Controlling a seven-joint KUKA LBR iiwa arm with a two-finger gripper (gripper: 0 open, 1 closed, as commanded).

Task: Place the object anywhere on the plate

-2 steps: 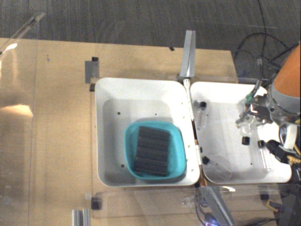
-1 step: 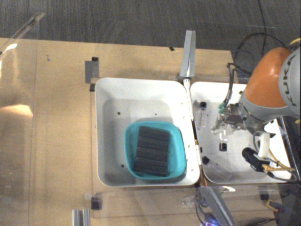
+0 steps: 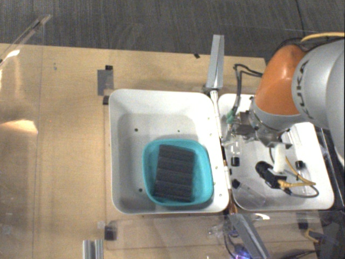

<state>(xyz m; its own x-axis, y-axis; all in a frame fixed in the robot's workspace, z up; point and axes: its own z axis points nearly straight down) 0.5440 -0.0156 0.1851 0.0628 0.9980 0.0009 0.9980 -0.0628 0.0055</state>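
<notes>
A teal square plate (image 3: pixel 202 169) lies in the left white bin (image 3: pixel 126 144), toward its front right. A dark grey ridged block (image 3: pixel 174 172) rests flat on the plate, roughly at its centre. My gripper (image 3: pixel 235 135) hangs over the left edge of the right bin (image 3: pixel 318 193), just right of the wall between the two bins and apart from the plate. The grey arm with its orange band (image 3: pixel 280 82) covers much of that bin's back.
A grey metal bar (image 3: pixel 215 63) stands behind the divider between the bins. A small dark bracket (image 3: pixel 105 80) sits on the wooden bench behind the left bin's back left corner. Bare bin floor shows left of the plate.
</notes>
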